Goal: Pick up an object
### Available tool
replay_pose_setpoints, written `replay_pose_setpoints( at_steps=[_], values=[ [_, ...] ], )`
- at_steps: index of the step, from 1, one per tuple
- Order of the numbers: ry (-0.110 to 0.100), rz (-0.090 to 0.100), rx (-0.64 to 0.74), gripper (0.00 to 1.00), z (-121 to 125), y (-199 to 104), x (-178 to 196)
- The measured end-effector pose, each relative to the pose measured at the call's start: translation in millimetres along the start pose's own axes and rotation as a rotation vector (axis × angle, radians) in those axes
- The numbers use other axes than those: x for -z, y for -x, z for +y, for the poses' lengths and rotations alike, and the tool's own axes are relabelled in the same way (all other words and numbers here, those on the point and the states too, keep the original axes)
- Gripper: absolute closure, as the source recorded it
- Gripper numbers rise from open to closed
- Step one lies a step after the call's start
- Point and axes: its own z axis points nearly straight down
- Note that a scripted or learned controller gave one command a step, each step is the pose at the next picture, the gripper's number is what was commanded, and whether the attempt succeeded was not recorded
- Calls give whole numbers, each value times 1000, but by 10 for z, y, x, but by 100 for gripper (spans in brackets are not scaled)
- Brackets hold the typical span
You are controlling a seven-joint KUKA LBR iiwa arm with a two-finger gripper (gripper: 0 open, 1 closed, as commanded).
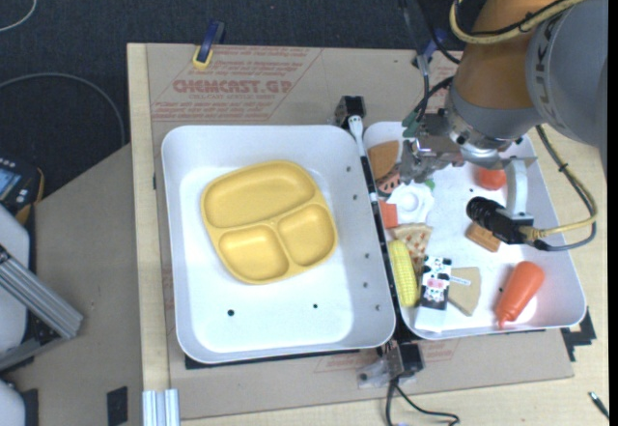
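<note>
- Arm point(541, 38): cut off at right and top edges.
- Gripper point(417, 158): finger state indistinct against clutter.
- Right bin point(570, 303): far portion hidden beneath arm.
- Brown item point(383, 159) at bin's far left: partly covered, unidentifiable.

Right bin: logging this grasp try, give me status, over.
Gripper low over right bin, upper left corner, above small toys. Nothing seen held. Carrot, corn lie apart, untouched. Yellow tray alone in left bin.

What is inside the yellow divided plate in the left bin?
The yellow divided plate lies in the left bin, and its three compartments show only bare yellow surface. What is under the plate is covered.
</note>
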Motion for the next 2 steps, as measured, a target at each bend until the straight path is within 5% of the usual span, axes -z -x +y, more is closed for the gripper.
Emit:
replay_pose_setpoints(
  at_steps=[2],
  values=[
    [1,0,-1,100,575,-972,23]
  ],
)
